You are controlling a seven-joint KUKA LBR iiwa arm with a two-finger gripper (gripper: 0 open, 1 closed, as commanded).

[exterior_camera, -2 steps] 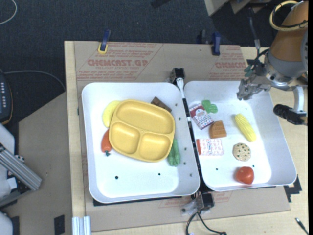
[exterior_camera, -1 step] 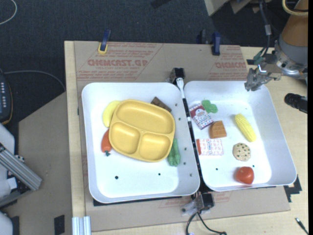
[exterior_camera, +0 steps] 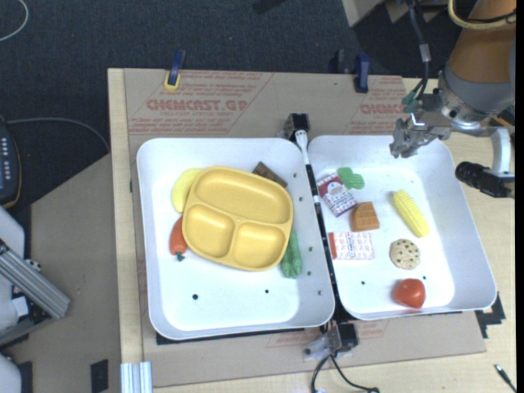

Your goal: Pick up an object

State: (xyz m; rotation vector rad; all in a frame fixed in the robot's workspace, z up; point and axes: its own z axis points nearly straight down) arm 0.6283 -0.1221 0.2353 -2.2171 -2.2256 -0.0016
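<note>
Tomato (exterior_camera: 409,292) near; jaws (exterior_camera: 404,146) over bin rim.

2 clamps (exterior_camera: 173,72) on board edge (exterior_camera: 246,79)

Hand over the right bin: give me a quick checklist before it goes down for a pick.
1. Hand over the right bin: ok, at its far edge.
2. Hand holding nothing: cannot tell.
3. A thing directly under the hand: not ok; bare bin floor there.
4. Nearest targets free to grasp: ok; corn cob and green piece lie apart from the others.
5. Tomato and cookie in reach: cannot tell; they lie at the near end.
</note>
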